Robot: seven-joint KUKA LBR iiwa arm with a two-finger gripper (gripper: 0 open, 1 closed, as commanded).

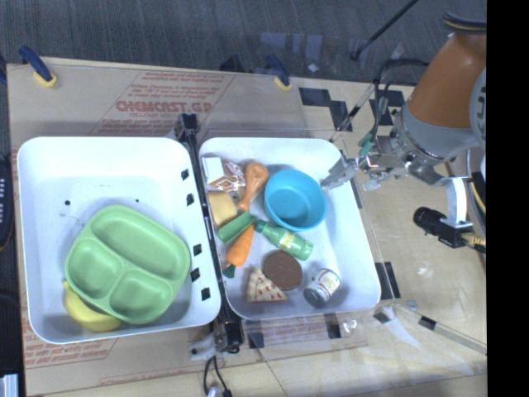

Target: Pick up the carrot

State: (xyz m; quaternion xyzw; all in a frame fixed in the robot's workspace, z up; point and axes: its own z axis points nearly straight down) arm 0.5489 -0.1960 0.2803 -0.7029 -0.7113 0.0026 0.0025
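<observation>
The carrot (241, 245) is orange with a green top and lies at a slant in the left half of the right bin (357, 246), near the divider between the bins. A green bottle (285, 239) lies just to its right and a yellow block (221, 208) sits above it. My gripper (345, 169) hangs over the bin's upper right rim, beside the blue bowl (294, 199) and well away from the carrot. Nothing is visibly held in it.
The right bin also holds a drumstick (253, 179), a brown round cookie (283, 270), a pizza slice (264, 289) and a small can (322, 285). In the left bin (50, 172) a green divided plate (128, 263) rests over a yellow banana (89, 315).
</observation>
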